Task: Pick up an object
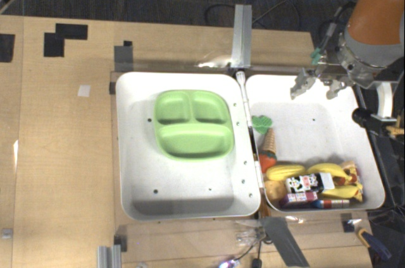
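While a green tray (191,124) fills the left bin (136,184), the arm hangs over the right bin's (329,121) far edge, fingers (301,87) spread around nothing. Bananas (285,171), a cone (269,141) and packets (302,185) crowd its near corner.

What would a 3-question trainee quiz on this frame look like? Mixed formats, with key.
1. True or false: the green tray lies in the left bin.
2. The bananas lie along which edge of the right bin: A) far B) near?
3. What is between the fingers of the gripper?

Key: 1 true. 2 B. 3 Nothing; it is open, above the bin's far part.
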`<move>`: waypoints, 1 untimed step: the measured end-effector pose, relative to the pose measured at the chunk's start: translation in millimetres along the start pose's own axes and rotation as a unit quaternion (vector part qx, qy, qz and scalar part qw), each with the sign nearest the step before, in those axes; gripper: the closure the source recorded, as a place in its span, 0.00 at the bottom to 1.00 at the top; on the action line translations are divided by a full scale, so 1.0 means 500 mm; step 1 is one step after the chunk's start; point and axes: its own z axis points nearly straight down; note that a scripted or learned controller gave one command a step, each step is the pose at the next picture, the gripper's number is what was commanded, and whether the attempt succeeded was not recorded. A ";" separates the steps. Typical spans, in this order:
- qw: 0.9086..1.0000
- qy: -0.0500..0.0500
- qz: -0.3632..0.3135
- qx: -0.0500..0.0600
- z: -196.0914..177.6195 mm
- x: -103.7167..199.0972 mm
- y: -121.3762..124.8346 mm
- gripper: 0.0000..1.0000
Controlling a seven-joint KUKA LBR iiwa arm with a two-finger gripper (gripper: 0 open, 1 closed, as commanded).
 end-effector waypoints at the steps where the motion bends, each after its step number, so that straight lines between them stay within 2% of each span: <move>1: 0.981 0.000 0.194 -0.001 -0.192 -0.058 0.099 0.00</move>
